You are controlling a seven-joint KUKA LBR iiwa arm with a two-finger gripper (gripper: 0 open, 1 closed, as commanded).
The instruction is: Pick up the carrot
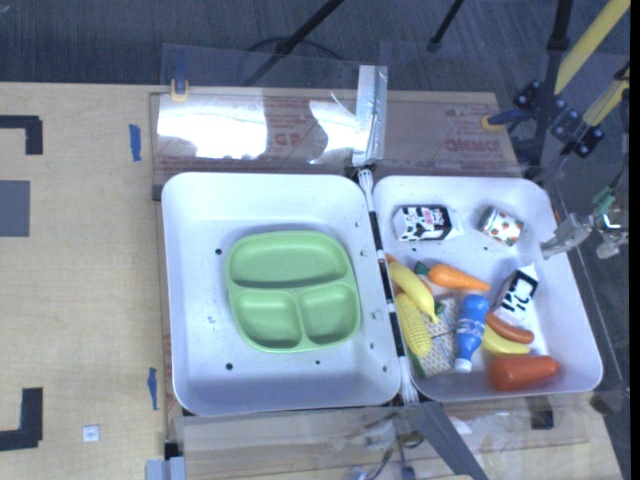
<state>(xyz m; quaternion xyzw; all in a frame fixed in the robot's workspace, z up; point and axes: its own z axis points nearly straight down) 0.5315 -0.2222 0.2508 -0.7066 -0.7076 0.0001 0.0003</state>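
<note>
The carrot (pixel 458 278), orange with a small green top pointing left, lies in the middle of the right bin (pixel 578 320). It rests between a banana (pixel 410 286) on its left and a black-and-white carton (pixel 517 293) on its right. My gripper (pixel 583 231) is at the view's right edge, over the right rim of that bin, well to the right of the carrot and a little farther back. Little of it can be made out there, and nothing is seen in it.
The right bin also holds a cow-print box (pixel 422 222), a small can (pixel 500 226), a corn cob (pixel 414 330), a blue bottle (pixel 468 333), a hot dog (pixel 507 336) and a red sausage (pixel 520 371). A green divided plate (pixel 292 290) sits in the left bin (pixel 190 268).
</note>
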